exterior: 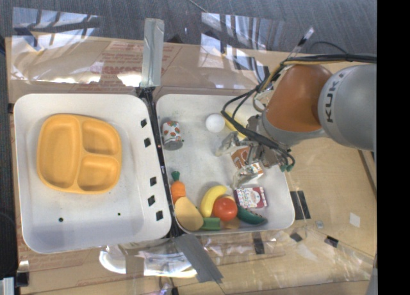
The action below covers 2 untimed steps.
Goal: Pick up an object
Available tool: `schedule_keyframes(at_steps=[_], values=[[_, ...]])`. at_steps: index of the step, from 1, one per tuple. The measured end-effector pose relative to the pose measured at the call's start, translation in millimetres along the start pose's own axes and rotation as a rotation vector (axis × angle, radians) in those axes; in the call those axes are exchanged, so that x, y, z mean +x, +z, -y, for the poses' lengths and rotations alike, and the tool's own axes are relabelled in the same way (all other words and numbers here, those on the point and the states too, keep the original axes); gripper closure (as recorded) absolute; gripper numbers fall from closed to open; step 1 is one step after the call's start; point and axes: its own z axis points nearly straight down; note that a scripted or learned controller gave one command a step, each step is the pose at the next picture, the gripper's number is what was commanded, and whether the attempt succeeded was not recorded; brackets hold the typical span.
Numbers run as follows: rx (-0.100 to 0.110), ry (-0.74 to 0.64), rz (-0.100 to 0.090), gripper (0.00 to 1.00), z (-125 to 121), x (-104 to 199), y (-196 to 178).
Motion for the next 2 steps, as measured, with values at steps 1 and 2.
schedule_keyframes(at_steps=[1,2], values=[[0.003,-0.009,0.007,1.00,-1.5,-3.8,-13.3],[0.003,-0.009,0.006,0.00,-1.8,-3.8,-13.0]])
